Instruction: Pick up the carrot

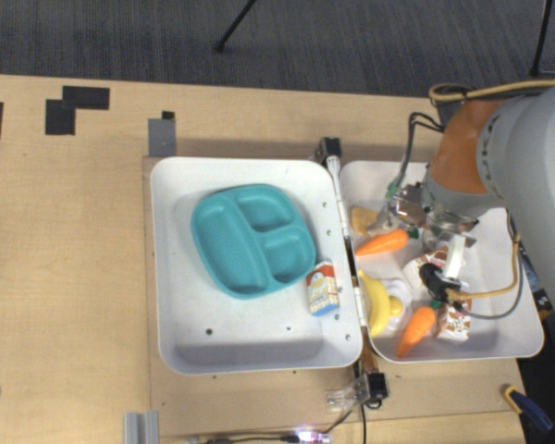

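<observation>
Two orange carrots lie in the right bin (518, 340). One carrot (382, 242) lies near the bin's left wall, pointing left. The other carrot (416, 328) lies at the front, tilted, beside a yellow banana (379, 303). My gripper (433, 252) hangs low over the middle of this bin, just right of the upper carrot and above the lower one. The grey arm with its orange band (458, 151) comes in from the right and hides the bin's back right part.
The left bin (176, 340) holds a teal divided plate (252, 239) and a small carton (323, 289) against its right wall. A small red and white packet (455, 322) and a tan item (364, 217) also lie in the right bin. Cables loop around the wrist.
</observation>
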`<state>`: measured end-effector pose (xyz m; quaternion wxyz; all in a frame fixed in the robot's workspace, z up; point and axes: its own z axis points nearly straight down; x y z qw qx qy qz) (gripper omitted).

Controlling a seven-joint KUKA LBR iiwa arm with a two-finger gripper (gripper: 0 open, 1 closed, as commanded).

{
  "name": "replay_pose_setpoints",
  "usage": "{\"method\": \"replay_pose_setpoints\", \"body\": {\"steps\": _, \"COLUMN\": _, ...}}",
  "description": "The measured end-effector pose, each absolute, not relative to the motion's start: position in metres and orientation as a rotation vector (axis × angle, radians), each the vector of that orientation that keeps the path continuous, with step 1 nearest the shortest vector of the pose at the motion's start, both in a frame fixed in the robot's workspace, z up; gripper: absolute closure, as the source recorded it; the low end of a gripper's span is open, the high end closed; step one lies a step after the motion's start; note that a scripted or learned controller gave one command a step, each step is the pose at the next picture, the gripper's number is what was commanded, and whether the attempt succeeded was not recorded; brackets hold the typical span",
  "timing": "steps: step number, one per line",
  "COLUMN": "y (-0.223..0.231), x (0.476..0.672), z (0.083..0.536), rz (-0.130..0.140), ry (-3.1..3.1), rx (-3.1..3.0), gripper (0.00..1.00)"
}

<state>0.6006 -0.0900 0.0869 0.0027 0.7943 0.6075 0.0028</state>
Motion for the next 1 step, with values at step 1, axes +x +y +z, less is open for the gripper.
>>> {"method": "replay_pose_setpoints", "body": {"steps": 1, "y": -0.0889, "x": 0.6031, "z": 0.099, "rz": 0.016, "ry": 1.911, "rx": 2.482, "gripper": 1.0}}
